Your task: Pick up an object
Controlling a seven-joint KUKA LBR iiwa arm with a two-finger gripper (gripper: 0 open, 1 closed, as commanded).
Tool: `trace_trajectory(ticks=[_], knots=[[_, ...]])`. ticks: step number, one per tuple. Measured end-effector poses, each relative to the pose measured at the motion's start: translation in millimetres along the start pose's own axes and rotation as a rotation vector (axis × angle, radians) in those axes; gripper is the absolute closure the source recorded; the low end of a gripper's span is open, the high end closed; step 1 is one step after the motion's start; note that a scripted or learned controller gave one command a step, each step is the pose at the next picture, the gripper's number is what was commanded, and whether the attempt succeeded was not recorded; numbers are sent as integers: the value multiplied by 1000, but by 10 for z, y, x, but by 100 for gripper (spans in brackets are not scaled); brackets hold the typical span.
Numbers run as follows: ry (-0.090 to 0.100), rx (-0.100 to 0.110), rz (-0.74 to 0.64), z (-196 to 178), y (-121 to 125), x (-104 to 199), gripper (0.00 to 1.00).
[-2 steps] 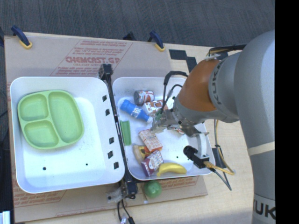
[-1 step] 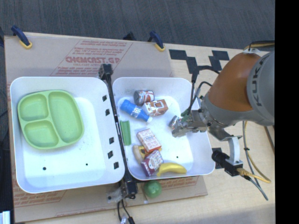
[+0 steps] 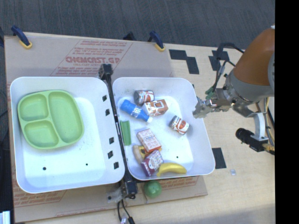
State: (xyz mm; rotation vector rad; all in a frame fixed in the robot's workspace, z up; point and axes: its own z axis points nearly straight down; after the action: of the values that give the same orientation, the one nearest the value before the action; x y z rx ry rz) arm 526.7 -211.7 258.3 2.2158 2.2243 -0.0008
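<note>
The right bin [image 3: 198, 146] holds several small items. A small can [image 3: 144, 96] lies at the back, with a blue bottle [image 3: 134, 109] and a brown-and-white carton [image 3: 156, 107] just in front of it. A red-and-white can [image 3: 179, 125] lies nearest the right wall. Closer to the front lie a red-and-white box [image 3: 148, 140], a dark red packet [image 3: 152, 163], a yellow banana [image 3: 171, 169] and a green stick [image 3: 125, 131]. My gripper [image 3: 203, 108] hangs over the bin's right rim, up and to the right of the red-and-white can and apart from it.
The left bin [image 3: 65, 171] carries a green divided plate [image 3: 50, 119]. A green ball [image 3: 152, 189] lies outside the bins at the front edge. Blue clamps [image 3: 156, 39] pin the cardboard at the back. The arm's grey and orange body [image 3: 254, 73] fills the right side.
</note>
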Motion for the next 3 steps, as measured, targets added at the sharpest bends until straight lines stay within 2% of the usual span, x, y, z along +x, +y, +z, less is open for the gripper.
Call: trace_trajectory(ticks=[1, 2, 3], knots=[[1, 3, -2, 423, 690, 9, 100], [1, 2, -2, 417, 692, 5, 0], [-1, -15, -1, 1481, 1206, 83, 0]])
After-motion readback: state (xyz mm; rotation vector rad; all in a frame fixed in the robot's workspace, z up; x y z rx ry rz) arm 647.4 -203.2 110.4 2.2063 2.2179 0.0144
